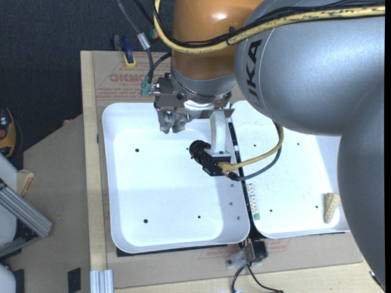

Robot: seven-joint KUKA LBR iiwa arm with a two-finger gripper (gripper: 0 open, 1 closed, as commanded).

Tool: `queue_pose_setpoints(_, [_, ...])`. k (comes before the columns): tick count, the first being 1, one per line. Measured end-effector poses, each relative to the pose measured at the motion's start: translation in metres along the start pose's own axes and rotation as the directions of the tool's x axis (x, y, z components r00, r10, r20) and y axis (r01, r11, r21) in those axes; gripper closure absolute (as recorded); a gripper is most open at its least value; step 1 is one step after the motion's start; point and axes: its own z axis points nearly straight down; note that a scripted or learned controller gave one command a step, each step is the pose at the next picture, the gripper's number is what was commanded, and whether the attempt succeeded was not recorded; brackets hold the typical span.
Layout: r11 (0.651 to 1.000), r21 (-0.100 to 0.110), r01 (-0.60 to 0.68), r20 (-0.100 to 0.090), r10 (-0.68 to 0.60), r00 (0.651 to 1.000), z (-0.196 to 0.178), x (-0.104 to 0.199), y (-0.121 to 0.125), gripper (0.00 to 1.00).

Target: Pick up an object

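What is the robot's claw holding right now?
Nothing that I can see. The gripper hangs over the left bin, with no object between its fingers. A small tan object lies in the right bin.

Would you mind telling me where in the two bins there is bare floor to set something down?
The left bin has bare floor along its left wall and across its near half. Its far right corner is crowded by the hand and a black cable fitting. The right bin has bare floor between the divider and the tan object at its near right.

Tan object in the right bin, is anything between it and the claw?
The claw hangs over the left bin; the tan object lies beyond the bins' meeting rims, which stand between.
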Motion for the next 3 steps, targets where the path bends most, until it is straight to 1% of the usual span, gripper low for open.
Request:
queue_pose_setpoints(1, [1.0, -0.017, -0.004, -0.007, 0.003, 1.0, -0.14, 0.014, -0.047, 1.0])
queue_pose_setpoints(2, [1.0, 0.012, -0.011, 0.008, 0.01, 1.0, -0.011, 0.012, -0.057, 1.0])
queue_pose_setpoints(3, [1.0, -0.014, -0.019, 0.001, 0.019, 1.0, -0.109, -0.086, -0.057, 1.0])
